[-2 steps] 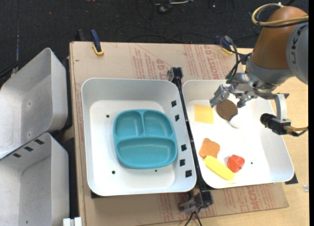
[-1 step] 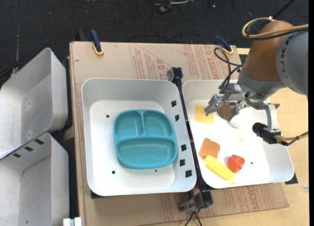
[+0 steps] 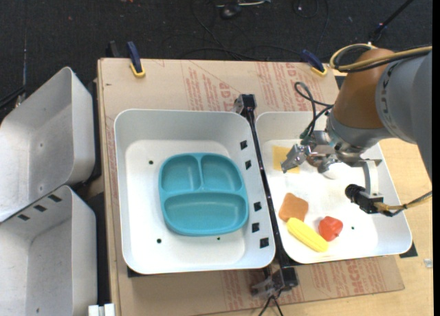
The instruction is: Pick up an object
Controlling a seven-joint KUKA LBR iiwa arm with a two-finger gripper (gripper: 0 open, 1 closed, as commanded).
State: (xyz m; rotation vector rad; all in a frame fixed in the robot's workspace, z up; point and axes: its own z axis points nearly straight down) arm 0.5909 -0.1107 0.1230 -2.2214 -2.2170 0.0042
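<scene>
The end effector [image 3: 300, 157] hangs low in the right bin [image 3: 392, 239], right at the yellow slice [image 3: 280, 156] near the divider, but I cannot tell if it grips anything. The orange piece [image 3: 293, 207], banana [image 3: 306, 234] and red piece [image 3: 331, 227] lie loose near the front. Nothing looks lifted, so the pick seems barely begun.

Red print on board [image 3: 206, 84], unreadable
</scene>
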